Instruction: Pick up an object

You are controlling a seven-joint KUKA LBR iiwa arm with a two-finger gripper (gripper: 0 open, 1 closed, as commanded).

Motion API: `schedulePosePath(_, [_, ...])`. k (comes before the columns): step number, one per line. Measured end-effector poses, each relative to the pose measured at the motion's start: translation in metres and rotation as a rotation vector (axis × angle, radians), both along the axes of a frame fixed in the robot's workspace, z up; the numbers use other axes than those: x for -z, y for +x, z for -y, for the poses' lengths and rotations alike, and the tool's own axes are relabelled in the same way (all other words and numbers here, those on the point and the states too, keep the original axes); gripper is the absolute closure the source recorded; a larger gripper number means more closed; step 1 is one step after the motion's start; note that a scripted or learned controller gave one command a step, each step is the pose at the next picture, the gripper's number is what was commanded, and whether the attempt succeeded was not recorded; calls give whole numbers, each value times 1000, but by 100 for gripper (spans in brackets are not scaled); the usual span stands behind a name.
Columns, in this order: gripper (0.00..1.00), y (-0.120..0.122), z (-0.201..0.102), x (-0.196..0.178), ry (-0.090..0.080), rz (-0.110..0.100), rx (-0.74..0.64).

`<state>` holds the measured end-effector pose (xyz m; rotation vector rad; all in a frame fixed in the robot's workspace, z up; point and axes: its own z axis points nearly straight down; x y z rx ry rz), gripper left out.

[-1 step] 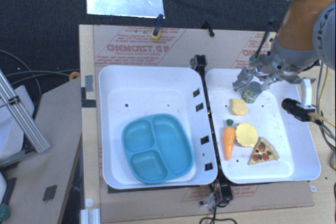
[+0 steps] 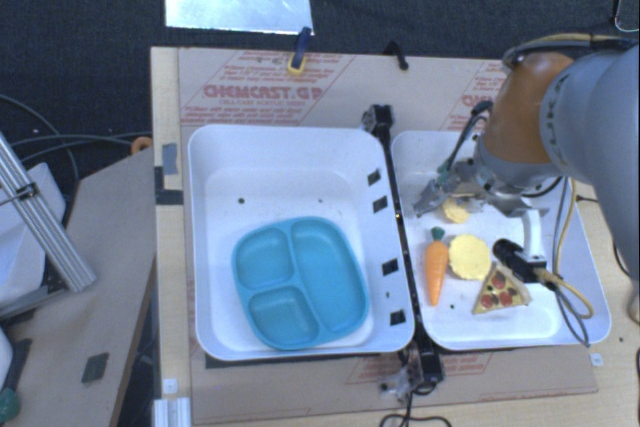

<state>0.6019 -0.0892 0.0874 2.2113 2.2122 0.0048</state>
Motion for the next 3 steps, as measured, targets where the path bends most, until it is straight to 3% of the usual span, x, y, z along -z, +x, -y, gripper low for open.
schedulePosePath(1, [0,27,-7,2,7,-7,-5])
schedulePosePath(2, [0,-64,23,4,8,-19,5])
schedulePosePath(3, [0,-106,-1,4,9,-14,0])
